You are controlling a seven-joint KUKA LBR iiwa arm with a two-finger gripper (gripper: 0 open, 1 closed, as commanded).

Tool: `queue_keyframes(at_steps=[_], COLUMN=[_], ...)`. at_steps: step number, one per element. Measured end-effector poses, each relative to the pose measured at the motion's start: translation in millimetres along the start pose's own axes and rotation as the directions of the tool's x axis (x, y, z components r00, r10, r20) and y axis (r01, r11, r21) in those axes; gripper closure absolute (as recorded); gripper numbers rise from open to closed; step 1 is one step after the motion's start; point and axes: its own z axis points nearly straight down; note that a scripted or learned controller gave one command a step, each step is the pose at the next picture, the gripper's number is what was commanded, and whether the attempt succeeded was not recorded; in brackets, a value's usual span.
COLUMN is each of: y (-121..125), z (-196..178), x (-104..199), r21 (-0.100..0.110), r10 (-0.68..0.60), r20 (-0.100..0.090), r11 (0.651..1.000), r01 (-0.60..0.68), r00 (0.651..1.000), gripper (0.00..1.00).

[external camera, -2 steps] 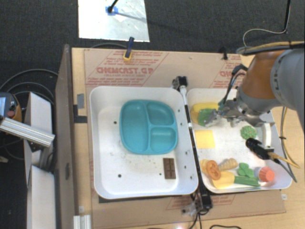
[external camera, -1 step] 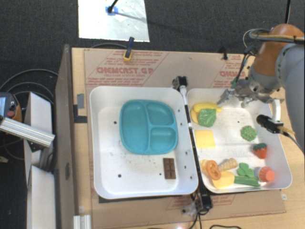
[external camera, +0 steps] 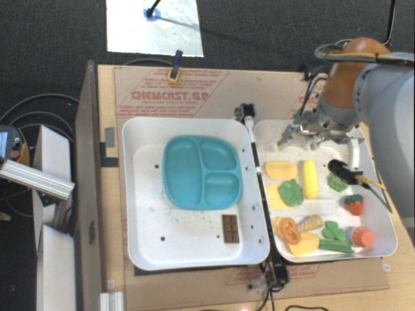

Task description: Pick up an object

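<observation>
The tool (external camera: 302,137) is hovering near the right bin's (external camera: 389,238) far edge; whether it is clenched cannot be told. The yellow corn (external camera: 310,178), lying mid-bin, is looking light, stiff and smooth, best pinched across its narrow middle

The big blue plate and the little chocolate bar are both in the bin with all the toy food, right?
Not quite. The camera view shows the blue plate and the chocolate bar together in the left bin, while the toy food, like the corn, sits in the right bin.
</observation>
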Motion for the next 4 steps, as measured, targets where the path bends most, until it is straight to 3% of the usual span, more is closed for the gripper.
queue_keyframes(at_steps=[1, 2, 3, 4], y=[-59.5, -83.2, -82.0, -112.6], z=[9.2, 8.4, -2.0, -96.1], x=[-25.2, -37.5, -37.0, 65.0], r21=[0.004, 0.0, -0.002, -0.003], r10=[0.005, 0.002, 0.001, -0.01], r20=[0.0, 0.001, 0.001, -0.003], r11=[1.0, 1.0, 1.0, 1.0], r01=[-0.005, -0.002, -0.001, 0.01], r00=[1.0, 1.0, 1.0, 1.0], gripper=[0.0, 0.0, 1.0, 1.0])
